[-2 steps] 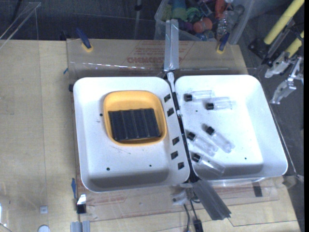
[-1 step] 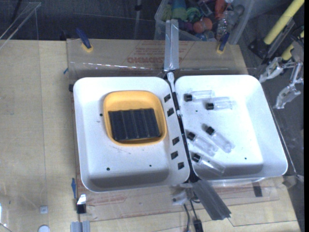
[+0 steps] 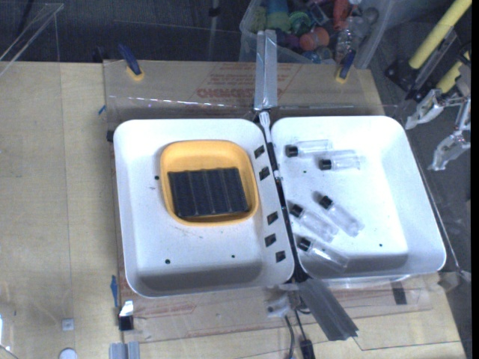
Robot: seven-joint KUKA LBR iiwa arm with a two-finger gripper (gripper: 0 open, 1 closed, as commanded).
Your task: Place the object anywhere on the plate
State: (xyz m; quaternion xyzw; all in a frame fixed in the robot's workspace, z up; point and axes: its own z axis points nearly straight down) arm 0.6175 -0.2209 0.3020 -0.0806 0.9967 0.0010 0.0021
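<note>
The left bin [image 3: 135, 223] holds a yellow plate [image 3: 174, 159] with a dark ridged slab [image 3: 208, 193] lying on it. Five clear vials with black caps lie in the right bin [image 3: 397, 200], well apart from the plate: two near the far side [image 3: 307, 148] [image 3: 338, 161] and three nearer the divider [image 3: 334, 212] [image 3: 310, 223] [image 3: 322, 251]. Pale claw-like parts at the right edge, outside the bins, may be the gripper [image 3: 447, 129]; whether it is open or closed cannot be told.

left bin [image 3: 135, 200]: plate [image 3: 208, 180] inside | right bin [image 3: 389, 148]: five vials [image 3: 335, 214] scattered
</note>
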